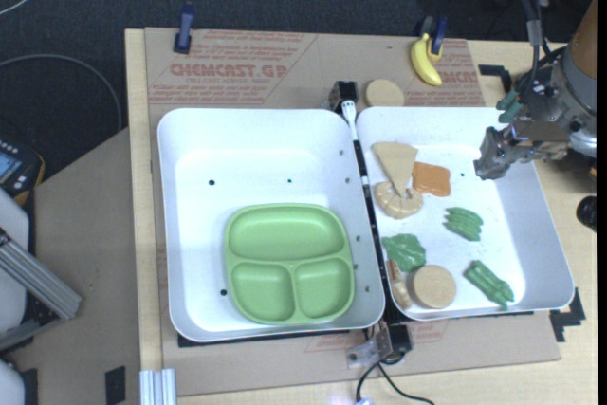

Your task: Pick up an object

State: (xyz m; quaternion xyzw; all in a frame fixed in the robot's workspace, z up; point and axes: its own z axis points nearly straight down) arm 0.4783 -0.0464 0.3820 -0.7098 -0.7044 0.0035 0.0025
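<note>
Gripper (pixel 493 161) hangs over upper right of right bin (pixel 541 213), nothing between its fingers; finger spread cannot be told from this slant.

Nearest candidates: orange block (pixel 432 178) beside pale wedge (pixel 396 163), mid-bin; green pod (pixel 464 222) just below them.

Orange block looks like light, stiff toy food with flat sides, likely easiest taken across its narrow width. Green pod looks small, rounded, may slip. Round disc (pixel 433 285) probably too broad for fingers.

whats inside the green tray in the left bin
Nothing: all three compartments of the green tray look bare. It lies flat in the left bin, so the bin floor under it is covered.
</note>
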